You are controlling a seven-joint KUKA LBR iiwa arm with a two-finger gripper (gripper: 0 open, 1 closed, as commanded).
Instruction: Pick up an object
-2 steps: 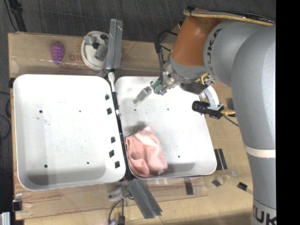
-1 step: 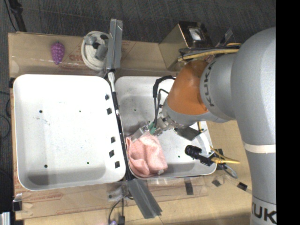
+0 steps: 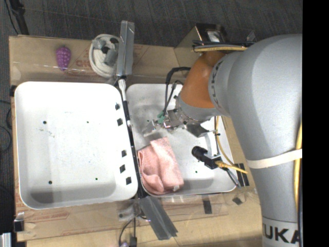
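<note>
I am hovering low inside the right bin [image 3: 203,181], my gripper [image 3: 165,120] hanging close to the wall it shares with the left bin [image 3: 67,138]. My own wrist, with its orange band, is covering my jaws from above, so I cannot tell whether they are standing open or closed, or whether anything is sitting between them. A small greenish bit [image 3: 162,118] is showing right at my tip. It is too small for me to say whether it is a loose thing or part of me.

The pink cloth [image 3: 160,166] is lying crumpled just beside my jaws, on the side toward the view's lower edge. It is in the same bin and pressing against the shared wall. I cannot make out whether it is touching me.

Well apart from my jaws, outside both bins, a small purple thing [image 3: 63,57] and a white roll [image 3: 103,55] are resting on the brown board [image 3: 36,50]. A grey bar [image 3: 125,50] is cutting off the roll's near side. My bulky arm is hiding the right bin's wall behind me.
</note>
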